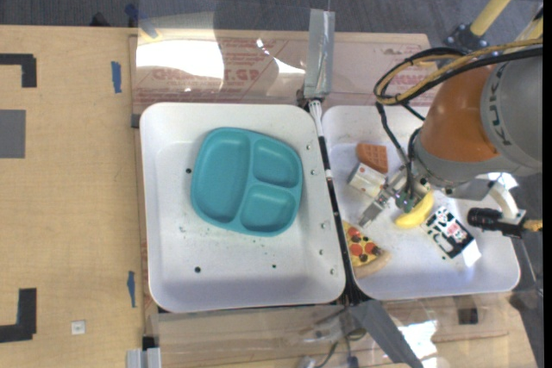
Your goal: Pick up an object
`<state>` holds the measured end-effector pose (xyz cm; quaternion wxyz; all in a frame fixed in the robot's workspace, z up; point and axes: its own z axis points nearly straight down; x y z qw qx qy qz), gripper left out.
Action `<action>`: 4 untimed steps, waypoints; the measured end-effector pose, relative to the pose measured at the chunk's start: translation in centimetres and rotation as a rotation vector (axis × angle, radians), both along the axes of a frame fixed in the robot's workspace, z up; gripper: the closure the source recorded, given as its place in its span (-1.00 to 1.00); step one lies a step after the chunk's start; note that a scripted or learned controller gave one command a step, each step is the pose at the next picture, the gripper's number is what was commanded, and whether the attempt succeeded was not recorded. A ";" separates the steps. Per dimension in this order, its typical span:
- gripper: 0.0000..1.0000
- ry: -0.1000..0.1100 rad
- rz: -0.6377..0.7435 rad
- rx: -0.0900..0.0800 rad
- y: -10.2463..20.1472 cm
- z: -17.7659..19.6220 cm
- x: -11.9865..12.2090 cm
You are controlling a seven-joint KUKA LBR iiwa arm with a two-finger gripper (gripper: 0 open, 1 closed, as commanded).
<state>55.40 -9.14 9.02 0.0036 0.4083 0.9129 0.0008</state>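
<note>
While gripper [377, 211], finger spread undeterminable, hovers low in right bin [492, 276] amid crowded items, risk noted: white box [366, 178], banana [414, 211] and pizza slice [362, 247] lie close, so descent may nudge rather than grasp.

Left bin [164, 211]: one teal divided plate [247, 180], three compartments, lying flat near the middle. Right bin [492, 271]: arm enters from the right, gripper [379, 204] low over the bin floor, just beside a small white box [366, 177]. Orange waffle-like piece [373, 156] toward the back. Yellow banana [415, 211] just right of the gripper. Pizza slice [362, 249] at the front left. Black-and-white card [449, 231] to the right.
</note>
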 end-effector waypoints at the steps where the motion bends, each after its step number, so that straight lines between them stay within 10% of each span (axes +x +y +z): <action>1: -1.00 -0.003 -0.310 0.002 -0.6 -0.1 4.2; 2: -1.00 -0.003 -0.680 0.006 -1.0 -0.2 5.2; 3: 1.00 -0.008 -0.678 0.005 -0.9 1.1 5.3; 4: 1.00 0.002 -1.037 0.007 4.0 9.7 7.0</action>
